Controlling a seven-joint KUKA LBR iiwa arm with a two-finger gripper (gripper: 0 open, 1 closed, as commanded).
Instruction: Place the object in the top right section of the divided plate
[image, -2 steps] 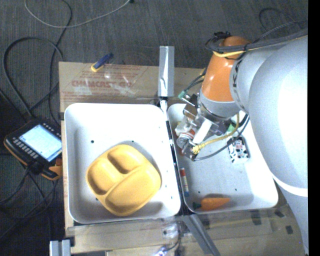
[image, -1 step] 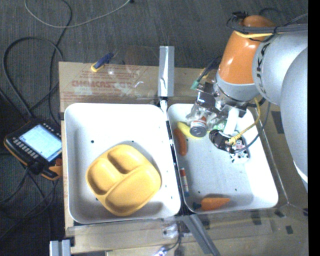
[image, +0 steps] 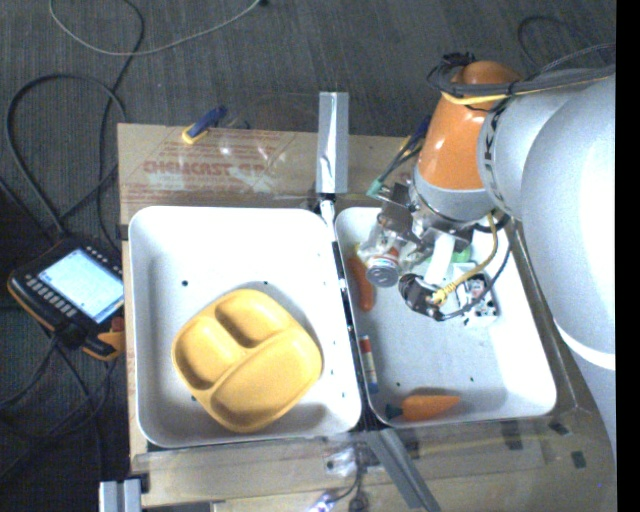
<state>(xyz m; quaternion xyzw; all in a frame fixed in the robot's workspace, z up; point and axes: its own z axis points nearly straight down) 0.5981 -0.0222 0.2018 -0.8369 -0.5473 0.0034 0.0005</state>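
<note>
the arm (image: 560, 190) is bulky pale grey, rounded, with a glossy orange band (image: 462, 120) above the wrist. black and yellow cables (image: 440, 292) loop beside the metallic tool (image: 400, 255).

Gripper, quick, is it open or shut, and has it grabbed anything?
Gripper: cannot be told. It is low over the right bin, near its top-left corner, and its own wrist and cables hide whether it grips anything.
</note>
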